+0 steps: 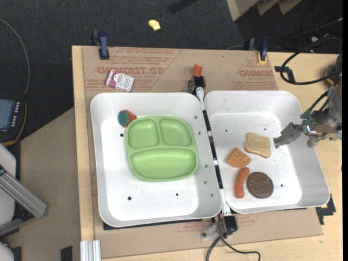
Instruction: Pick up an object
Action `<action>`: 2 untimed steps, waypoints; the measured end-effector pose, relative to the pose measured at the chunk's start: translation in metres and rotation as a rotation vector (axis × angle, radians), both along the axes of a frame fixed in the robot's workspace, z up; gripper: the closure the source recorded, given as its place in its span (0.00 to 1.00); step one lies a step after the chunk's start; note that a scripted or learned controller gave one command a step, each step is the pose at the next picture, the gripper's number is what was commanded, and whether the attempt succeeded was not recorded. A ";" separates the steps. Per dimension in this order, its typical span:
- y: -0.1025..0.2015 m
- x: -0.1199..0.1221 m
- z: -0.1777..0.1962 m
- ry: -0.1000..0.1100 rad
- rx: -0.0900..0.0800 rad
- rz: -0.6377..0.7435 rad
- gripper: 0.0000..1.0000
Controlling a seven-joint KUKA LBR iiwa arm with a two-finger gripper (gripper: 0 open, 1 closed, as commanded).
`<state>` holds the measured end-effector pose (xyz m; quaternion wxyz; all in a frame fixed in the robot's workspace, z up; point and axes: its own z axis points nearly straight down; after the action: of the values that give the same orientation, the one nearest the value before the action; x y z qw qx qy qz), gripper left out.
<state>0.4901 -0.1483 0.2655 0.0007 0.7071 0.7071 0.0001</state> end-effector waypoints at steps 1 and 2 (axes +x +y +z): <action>0.046 0.029 -0.143 0.010 0.005 0.005 0.00; 0.043 0.046 -0.180 0.000 0.006 0.001 0.00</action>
<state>0.5358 -0.1049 0.0860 -0.0012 0.7068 0.7074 0.0022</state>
